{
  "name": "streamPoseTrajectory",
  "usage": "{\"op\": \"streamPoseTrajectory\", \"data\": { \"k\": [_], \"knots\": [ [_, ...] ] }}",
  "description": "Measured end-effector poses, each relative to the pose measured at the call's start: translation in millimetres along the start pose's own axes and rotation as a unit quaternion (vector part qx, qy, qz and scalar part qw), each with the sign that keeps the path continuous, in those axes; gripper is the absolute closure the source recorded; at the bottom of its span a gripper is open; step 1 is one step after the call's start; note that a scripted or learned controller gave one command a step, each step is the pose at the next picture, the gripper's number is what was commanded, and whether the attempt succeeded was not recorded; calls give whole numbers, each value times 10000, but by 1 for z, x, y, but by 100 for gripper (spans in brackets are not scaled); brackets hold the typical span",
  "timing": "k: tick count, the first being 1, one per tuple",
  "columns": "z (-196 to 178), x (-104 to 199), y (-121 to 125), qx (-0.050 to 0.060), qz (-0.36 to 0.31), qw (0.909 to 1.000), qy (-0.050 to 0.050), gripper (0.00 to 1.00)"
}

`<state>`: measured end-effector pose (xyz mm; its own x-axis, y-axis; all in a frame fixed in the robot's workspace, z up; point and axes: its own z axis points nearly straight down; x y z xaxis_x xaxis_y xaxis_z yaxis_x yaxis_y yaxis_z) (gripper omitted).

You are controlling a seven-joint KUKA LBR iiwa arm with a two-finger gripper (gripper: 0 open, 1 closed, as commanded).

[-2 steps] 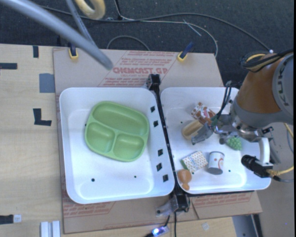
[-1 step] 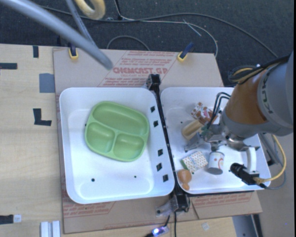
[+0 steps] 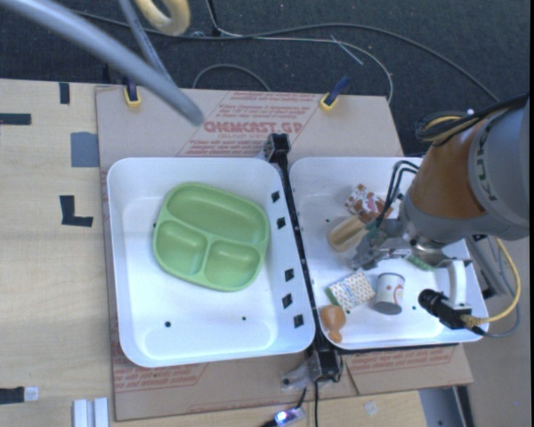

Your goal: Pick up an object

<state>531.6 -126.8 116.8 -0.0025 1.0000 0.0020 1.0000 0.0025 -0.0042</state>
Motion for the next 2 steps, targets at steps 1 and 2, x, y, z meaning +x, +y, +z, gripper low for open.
{"op": "streamPoseTrajectory", "data": {
  "k": [1,2],
  "knots": [
    [-41,1,0,-23,4,10000,-7,100],
    [-84,2,-3,-33,6,10000,-9,100]
  ]
}}
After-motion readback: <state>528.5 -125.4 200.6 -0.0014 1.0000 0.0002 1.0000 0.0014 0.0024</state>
